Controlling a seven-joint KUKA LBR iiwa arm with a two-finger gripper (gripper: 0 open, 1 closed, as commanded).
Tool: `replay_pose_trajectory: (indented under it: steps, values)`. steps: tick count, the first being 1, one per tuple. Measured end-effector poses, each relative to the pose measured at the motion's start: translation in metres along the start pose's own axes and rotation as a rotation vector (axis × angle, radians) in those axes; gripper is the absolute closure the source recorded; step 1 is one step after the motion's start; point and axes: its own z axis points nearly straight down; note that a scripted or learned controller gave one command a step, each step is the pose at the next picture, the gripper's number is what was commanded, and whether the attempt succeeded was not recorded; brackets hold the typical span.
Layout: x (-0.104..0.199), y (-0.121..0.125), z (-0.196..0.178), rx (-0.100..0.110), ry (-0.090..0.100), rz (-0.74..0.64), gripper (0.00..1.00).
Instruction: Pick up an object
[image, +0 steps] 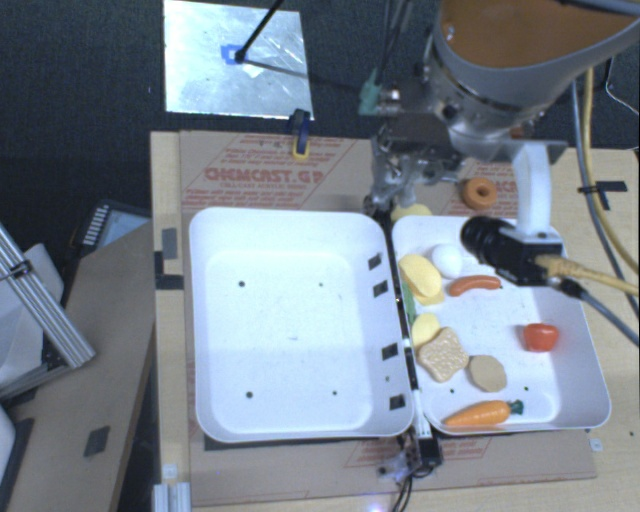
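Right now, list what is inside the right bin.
In the right bin: carrot, tomato, sausage, egg, cracker, round biscuit, two yellow pieces. The arm covers the far corner.

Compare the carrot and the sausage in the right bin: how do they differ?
The carrot is orange with a green stem end; the sausage is reddish, with no stem. The carrot looks longer and tapers; the sausage is thinner and slightly curved. The carrot lies near the right bin's front edge; the sausage sits mid-bin beside the white egg. Both lie flat, roughly crosswise.
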Motion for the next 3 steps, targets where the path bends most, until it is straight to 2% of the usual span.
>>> replay_pose_trajectory:
  steps: [1, 2, 3]
  values:
    - [0.068, -0.005, 0.118, 0.011, -0.003, -0.013, 1.00]
    - [0.065, -0.003, 0.100, -0.002, 0.003, -0.012, 1.00]
    - [0.065, -0.003, 0.089, -0.003, 0.003, -0.017, 1.00]
